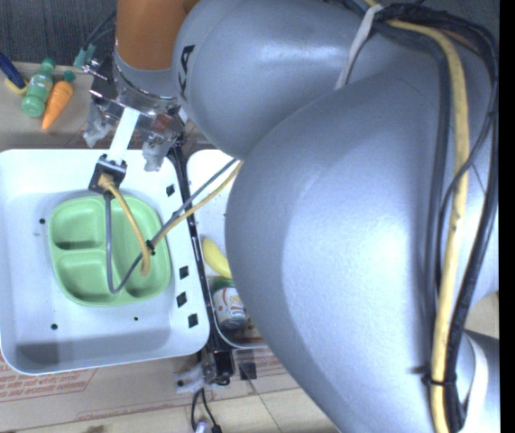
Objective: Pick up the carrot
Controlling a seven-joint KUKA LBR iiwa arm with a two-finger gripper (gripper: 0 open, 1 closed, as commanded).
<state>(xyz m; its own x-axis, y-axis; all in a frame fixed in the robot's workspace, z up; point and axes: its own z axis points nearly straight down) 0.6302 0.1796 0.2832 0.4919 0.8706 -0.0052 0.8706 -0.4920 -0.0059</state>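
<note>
Orange carrot [57,104] lies on the tabletop [4,79] beyond the left bin [4,242], outside it, so the tool [135,124] hovering near that bin's far rim has a short reach.

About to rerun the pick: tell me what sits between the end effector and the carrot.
Nothing visible blocks the way. The carrot lies outside the bins on the bench at upper left, touching a green bottle on its left. The end effector hangs just to the carrot's right, above the left bin's far rim, with bare bench between them.
</note>
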